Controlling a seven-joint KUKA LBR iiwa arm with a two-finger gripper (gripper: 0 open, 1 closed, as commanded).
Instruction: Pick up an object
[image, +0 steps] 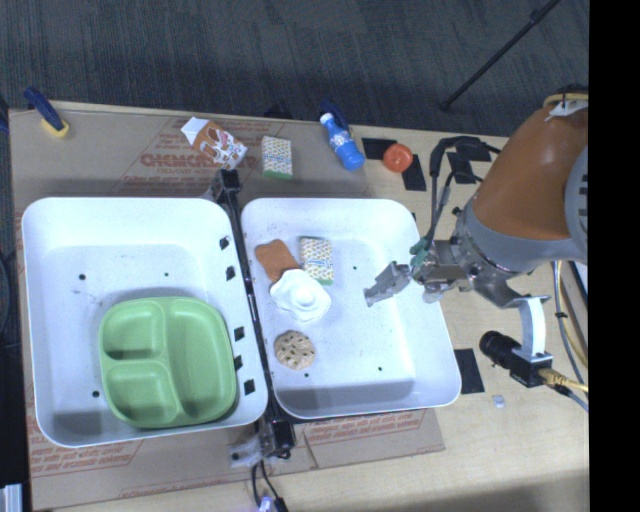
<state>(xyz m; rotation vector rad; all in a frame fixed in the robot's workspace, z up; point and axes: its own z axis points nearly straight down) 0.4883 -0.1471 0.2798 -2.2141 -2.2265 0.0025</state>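
Cookie (294, 350) beside white cup (300, 296), orange block (275, 259).

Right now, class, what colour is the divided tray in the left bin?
Light green; the tray shows plainly in the camera view.

1. Arm (535, 190) is chunky and rounded, grey shell with a big orange band above the wrist.
2. Gripper (385, 285) is grey bare-looking metal, black cables looping nearby.
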